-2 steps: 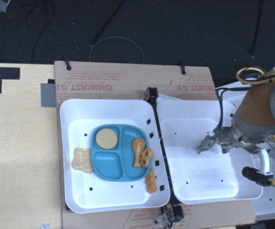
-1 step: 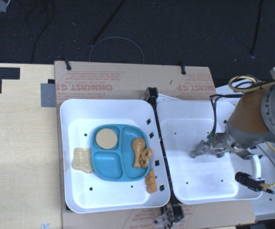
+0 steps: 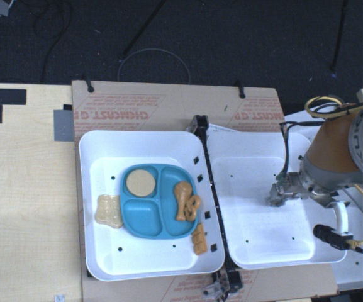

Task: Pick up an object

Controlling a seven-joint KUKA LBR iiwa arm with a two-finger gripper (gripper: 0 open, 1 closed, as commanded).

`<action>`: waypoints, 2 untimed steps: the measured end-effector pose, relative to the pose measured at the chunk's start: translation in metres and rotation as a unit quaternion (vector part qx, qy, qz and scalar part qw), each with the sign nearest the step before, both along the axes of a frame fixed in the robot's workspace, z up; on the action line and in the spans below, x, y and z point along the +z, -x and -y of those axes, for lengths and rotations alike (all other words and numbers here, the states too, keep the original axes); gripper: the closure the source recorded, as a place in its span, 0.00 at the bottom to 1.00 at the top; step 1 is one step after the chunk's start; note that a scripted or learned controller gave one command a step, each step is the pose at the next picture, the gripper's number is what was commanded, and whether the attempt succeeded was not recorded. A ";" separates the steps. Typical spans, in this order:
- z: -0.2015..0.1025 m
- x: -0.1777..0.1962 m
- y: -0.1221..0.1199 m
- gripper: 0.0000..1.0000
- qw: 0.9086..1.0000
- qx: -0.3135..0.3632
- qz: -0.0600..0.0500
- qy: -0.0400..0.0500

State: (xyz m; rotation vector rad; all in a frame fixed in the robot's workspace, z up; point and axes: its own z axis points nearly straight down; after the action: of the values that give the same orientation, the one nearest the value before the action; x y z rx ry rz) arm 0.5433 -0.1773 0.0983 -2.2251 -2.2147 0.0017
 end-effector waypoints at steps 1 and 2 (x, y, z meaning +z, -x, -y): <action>-0.005 0.052 -0.010 1.00 1.000 0.003 0.002 0.000; -0.003 0.105 -0.021 1.00 1.000 0.003 0.002 0.001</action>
State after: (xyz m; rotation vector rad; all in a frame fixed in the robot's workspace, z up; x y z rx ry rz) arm 0.5640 -0.1744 0.2034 -2.2212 -2.2245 -0.0015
